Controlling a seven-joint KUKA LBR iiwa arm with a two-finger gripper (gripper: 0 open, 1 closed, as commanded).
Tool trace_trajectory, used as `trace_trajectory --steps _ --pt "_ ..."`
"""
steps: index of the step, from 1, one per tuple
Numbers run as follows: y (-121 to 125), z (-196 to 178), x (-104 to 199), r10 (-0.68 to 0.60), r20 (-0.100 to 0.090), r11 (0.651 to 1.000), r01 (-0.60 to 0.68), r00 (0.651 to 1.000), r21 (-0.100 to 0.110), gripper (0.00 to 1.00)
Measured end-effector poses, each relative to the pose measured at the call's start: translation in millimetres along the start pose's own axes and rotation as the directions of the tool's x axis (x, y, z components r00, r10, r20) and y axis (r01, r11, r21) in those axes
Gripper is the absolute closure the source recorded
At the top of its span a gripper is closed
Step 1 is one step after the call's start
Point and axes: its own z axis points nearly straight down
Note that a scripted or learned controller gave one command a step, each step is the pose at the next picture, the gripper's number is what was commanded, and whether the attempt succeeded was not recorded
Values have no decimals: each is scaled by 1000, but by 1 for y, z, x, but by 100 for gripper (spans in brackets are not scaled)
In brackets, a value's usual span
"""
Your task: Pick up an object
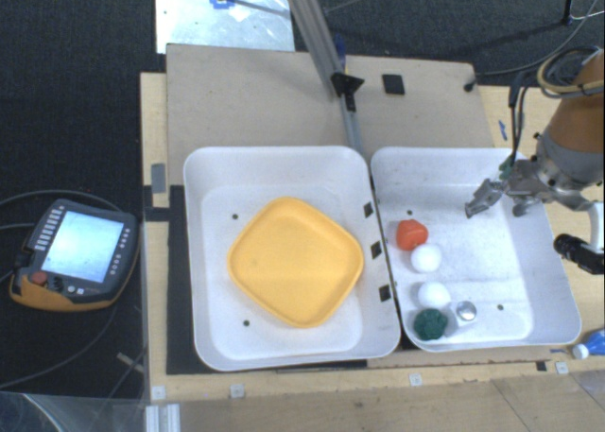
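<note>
A fuzzy dark-green ball point(431, 323) sits lowest in the right bin point(548, 326); above it two white balls, then an orange one point(410, 233). The gripper point(501, 197), seemingly spread and holding nothing, hovers upper-right.

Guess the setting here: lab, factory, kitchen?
Most likely a robotics lab bench: a robot arm over two white bins, small test objects like an orange ball, and a teach pendant on the carpet.

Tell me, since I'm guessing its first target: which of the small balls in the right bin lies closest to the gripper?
The orange-red ball. It heads the row, nearest the gripper; the two white balls and the dark green one lie farther off.
</note>
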Motion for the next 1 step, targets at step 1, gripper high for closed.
trace_trajectory --steps 1 --pt "1 -13 0 0 1 1000 0 1000 -4 100"
